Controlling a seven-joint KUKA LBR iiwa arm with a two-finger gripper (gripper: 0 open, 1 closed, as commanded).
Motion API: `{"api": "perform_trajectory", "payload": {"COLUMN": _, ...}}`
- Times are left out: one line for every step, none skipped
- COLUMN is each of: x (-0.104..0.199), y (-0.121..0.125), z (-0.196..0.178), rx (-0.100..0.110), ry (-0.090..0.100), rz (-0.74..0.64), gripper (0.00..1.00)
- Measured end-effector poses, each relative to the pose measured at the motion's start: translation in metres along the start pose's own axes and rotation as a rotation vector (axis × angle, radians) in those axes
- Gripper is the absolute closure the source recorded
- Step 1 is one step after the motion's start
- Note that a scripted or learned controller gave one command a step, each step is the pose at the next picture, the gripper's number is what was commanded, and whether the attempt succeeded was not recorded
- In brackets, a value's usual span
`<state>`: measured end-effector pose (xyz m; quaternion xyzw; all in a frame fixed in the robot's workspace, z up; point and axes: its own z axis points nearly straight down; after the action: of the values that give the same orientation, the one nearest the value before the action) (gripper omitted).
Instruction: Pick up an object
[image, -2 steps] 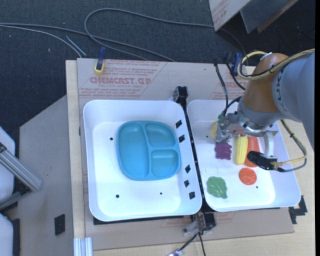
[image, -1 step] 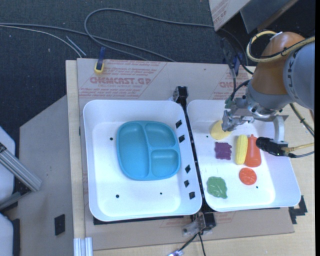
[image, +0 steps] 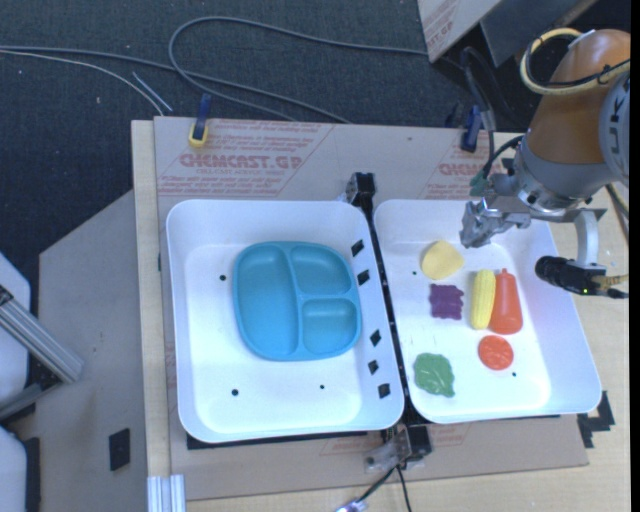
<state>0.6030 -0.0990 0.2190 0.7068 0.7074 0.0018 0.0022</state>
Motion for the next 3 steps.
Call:
{"api": "perform_trajectory", "payload": {"x": 0.0, "y": 0.002, "z": -0.044, "rx": 0.0, "ry": 0.0, "rz": 0.0, "gripper": 1.0}}
{"api": "perform_trajectory", "payload": {"x": 0.049, "y": 0.005, "z": -0.026, "rx": 0.008, "ry": 0.003, "rz": -0.004, "gripper": 1.0}}
{"api": "perform_trajectory", "payload": {"x": 0.107, "y": 0.018, "z": -0.014, "rx": 0.006, "ry": 0.003, "rz": -0.005, "gripper": 1.0}}
